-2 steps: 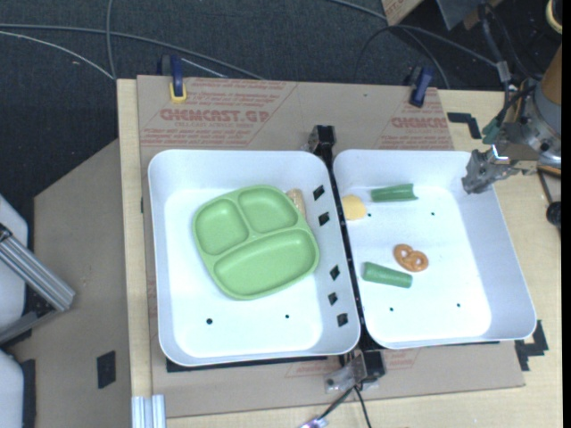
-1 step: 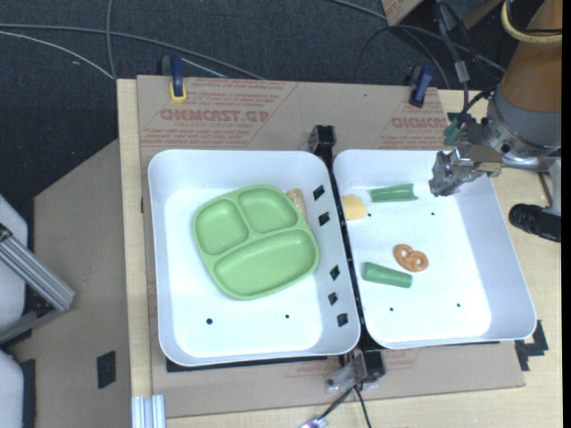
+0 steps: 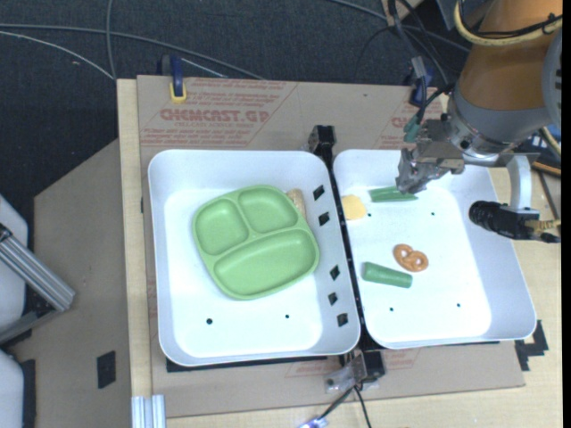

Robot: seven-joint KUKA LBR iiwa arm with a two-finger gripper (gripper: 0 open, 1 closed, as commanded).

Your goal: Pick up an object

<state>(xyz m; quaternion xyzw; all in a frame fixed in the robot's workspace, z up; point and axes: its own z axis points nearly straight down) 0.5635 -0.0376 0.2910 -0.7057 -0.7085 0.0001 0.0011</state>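
Nearest the camera lies the front edge of the brown board-topped bench [image 3: 241, 377], which carries two shallow white bins side by side. In the left white bin [image 3: 178, 310], a light green plastic plate with three compartments [image 3: 256, 240] lies flat near the centre; a small tan object [image 3: 296, 201] touches its far right edge, too small to identify. In the right white bin [image 3: 482, 301], a short dark green cylindrical piece [image 3: 386, 275] lies nearest, with a small brown pretzel-shaped object [image 3: 410, 258] just beside it on the far side. Farther back, a small pale yellow block [image 3: 354, 207] sits close to the dividing wall. Beyond it, a flat green strip [image 3: 393, 195] lies on the bin floor, its right end directly under the hand [image 3: 413, 182] of the grey arm with the orange band [image 3: 504, 61]. Whether the hand is released or clenched cannot be told, nor whether it touches the strip.
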